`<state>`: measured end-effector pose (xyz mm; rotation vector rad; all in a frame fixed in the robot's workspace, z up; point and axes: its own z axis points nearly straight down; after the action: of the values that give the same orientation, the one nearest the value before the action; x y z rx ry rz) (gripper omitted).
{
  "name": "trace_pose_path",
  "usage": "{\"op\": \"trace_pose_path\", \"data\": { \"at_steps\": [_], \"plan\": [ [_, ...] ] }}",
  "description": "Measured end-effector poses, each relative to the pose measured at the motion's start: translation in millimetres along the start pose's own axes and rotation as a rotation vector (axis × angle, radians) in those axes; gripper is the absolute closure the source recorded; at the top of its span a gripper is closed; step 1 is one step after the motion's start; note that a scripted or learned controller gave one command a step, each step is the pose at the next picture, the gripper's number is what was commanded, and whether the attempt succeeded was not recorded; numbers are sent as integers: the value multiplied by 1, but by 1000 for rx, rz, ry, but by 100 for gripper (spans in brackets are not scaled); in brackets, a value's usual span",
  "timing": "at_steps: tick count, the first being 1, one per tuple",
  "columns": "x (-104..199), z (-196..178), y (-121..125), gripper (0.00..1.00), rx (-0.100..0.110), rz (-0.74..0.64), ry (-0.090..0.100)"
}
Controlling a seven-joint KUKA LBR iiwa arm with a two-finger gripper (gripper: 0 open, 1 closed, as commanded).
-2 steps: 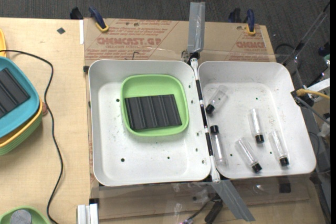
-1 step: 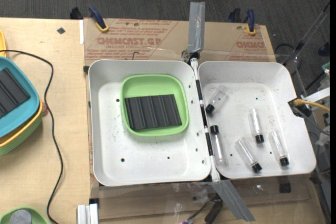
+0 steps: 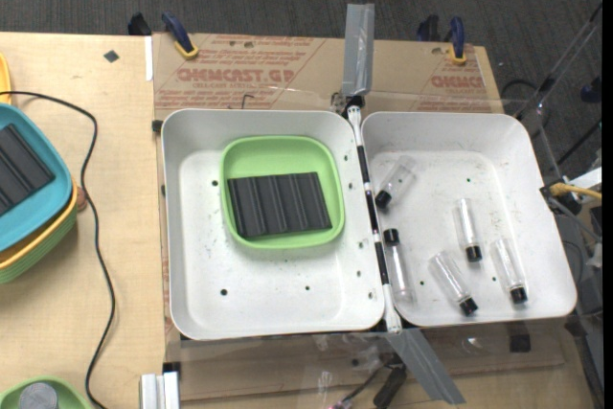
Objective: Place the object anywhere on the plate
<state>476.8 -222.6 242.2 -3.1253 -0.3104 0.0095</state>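
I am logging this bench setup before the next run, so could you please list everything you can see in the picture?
white bins: 2, white, side by side on the bench, the second to the right of the first
plate: 1, green, square with rounded corners, in the left bin
ridged mat: 1, dark grey, lying on the plate
tubes: 5, clear with black caps, scattered in the right bin; one lies along its left wall
cardboard sheet: 1, brown with red print, behind and under the bins
clamps: 2, blue and yellow, on the cardboard's far edge, the other at
stacked dishes: teal over yellow and green, at the left edge
cable: 1, black, across the wooden bench
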Motion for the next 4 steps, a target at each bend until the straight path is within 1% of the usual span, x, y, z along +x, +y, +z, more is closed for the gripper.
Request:
{"op": "trace_pose_path", "data": {
  "at_steps": [1,4],
  "plan": [
    [0,-12,0,0,0,-7,1],
    [0,2,-1,0,1,-2,-1]
  ]
}}
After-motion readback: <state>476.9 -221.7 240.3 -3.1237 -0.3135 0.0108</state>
